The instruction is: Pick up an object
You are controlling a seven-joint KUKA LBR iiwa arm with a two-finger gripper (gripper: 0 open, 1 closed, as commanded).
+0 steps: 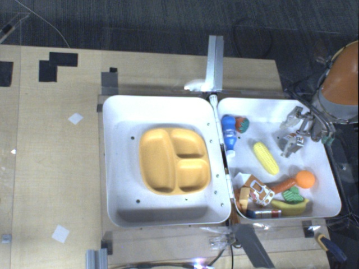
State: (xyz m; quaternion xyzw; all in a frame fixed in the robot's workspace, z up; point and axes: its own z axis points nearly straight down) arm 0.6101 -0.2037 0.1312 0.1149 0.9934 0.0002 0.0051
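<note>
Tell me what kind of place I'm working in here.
Likely a robot lab pick-test bench: two white bins on a wooden bench, toy food such as a corn cob, and the gripper over the right-hand bin.

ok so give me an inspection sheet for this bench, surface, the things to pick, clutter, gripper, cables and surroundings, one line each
Surface: wooden bench bearing two shallow white bins side by side, left bin and right bin.
Job's things: in the right bin, a corn cob, a blue bottle, a carrot, a banana and smaller toys along the near edge.
Clutter: a yellow divided tray lies in the left bin.
Gripper: gripper over the right bin's far right part, with nothing seen between its fingers.
Cables: thin wires at the bench's near edge; dark cables beside the arm.
Surroundings: dark carpet beyond the bench; black marks on the bench top.
</note>
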